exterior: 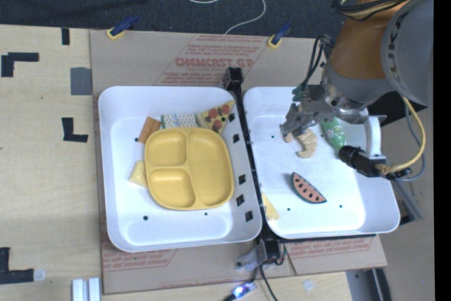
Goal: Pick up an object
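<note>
Grey end effector [296,125] low in right bin [366,218], grip state unclear; green object [332,130] partly hidden.

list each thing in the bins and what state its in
yellow plate: flat in the left bin, right way up, lying over other pieces
pizza slice: partly tucked under the plate's far edge
watermelon slice: lying flat in the right bin, apart from the gripper
tan piece: lying in the right bin, just under the gripper
green item: beside the gripper, partly hidden
gripper: low over the right bin

Green obj [332,130] half hidden by wrist; food bits [184,121] under yellow plate [189,168].
</note>
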{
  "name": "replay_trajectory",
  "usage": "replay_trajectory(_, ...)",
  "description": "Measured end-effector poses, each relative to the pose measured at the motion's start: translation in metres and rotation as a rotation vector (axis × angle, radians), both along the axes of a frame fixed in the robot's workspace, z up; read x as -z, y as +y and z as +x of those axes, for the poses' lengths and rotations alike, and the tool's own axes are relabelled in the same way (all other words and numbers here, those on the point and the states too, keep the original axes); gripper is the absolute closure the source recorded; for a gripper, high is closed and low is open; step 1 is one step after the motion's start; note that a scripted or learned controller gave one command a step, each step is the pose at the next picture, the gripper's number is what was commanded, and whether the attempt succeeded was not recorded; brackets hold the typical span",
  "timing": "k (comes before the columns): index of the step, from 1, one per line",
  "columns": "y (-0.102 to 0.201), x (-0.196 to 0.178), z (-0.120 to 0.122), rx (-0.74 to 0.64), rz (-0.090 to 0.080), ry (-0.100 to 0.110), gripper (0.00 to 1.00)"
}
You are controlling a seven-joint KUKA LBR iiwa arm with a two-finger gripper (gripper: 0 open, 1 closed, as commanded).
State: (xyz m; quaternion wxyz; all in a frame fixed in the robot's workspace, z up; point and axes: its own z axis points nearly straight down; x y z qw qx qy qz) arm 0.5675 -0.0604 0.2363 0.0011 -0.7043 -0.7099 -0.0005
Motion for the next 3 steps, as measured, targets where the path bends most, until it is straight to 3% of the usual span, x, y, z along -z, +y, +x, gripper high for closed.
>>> replay_trajectory(3, 0.151, 0.023, 0.028, 0.001, -0.001, 0.001, 1.00)
